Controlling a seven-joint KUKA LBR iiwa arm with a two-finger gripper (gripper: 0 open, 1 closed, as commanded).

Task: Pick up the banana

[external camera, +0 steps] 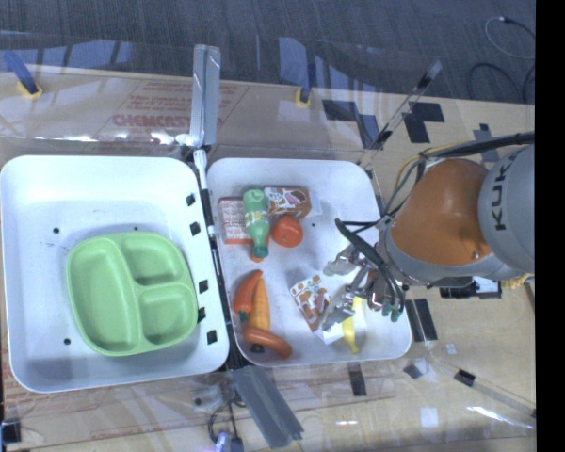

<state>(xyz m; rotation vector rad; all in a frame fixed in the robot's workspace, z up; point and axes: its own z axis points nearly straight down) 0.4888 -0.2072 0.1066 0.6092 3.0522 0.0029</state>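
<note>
glossy white right bin (264, 172): curved yellow banana (351, 332) under metal jaws (344, 309), grip state unclear.

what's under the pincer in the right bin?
A yellow banana lies partly under the pincer, near the right bin corner. Its upper part is covered; a snack packet sits beside it.
</note>
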